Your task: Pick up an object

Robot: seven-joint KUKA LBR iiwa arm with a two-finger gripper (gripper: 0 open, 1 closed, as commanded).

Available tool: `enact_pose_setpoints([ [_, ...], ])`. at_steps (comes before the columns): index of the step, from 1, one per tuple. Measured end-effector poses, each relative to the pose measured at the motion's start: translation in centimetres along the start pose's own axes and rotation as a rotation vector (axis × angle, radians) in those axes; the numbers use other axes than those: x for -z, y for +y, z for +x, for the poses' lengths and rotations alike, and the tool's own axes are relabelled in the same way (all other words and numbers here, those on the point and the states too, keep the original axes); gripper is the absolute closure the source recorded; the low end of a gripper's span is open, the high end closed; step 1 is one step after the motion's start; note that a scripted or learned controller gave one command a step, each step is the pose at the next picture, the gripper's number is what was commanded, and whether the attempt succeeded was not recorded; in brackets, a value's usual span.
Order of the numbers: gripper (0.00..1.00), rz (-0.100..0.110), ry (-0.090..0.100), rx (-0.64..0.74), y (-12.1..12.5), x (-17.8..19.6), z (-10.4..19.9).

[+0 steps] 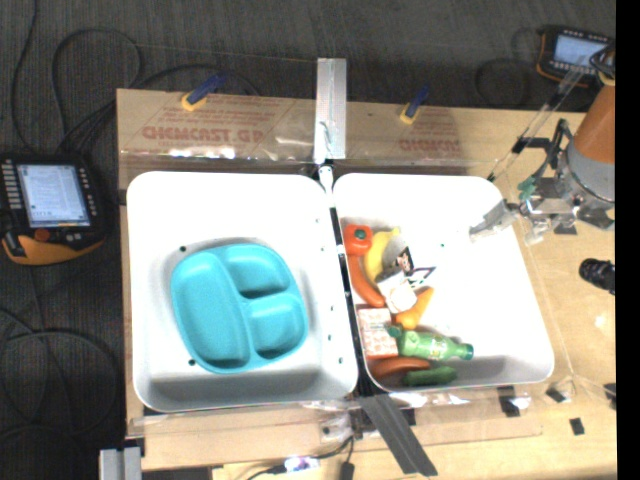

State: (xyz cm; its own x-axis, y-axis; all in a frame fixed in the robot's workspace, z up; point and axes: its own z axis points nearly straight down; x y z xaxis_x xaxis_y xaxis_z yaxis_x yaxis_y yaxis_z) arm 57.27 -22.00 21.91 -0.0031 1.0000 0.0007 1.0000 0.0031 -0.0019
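Now your tool (487, 226) hovers over the right white plastic bin (500, 298), well apart from the green plastic bottle (432, 347) near its front-left corner; its grip state, you cannot tell.

Looks like a robotics lab: teach pendant (48, 206) w/ lit screen, cables over grey carpet (120, 18), clamped worktop (440, 133).

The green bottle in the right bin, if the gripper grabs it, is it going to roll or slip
The green bottle lies on its side, so a push would probably roll it. Its round, shiny body looks likely to slip between two fingers. It rests against other items, including a red box, which may shift when it is lifted.
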Motion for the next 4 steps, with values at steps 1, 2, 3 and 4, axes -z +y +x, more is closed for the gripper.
enact_pose_setpoints([
  [1,0.00,0.002,0.001,0.098,-3.7,-11.3,5.0],
  [2,0.00,-0.013,-0.004,-0.196,-5.0,-13.0,7.1],
  [3,0.00,-0.019,-0.009,0.055,-8.4,-12.9,9.7],
  [4,1.00,-0.016,-0.005,0.056,-8.4,-12.0,9.8],
])
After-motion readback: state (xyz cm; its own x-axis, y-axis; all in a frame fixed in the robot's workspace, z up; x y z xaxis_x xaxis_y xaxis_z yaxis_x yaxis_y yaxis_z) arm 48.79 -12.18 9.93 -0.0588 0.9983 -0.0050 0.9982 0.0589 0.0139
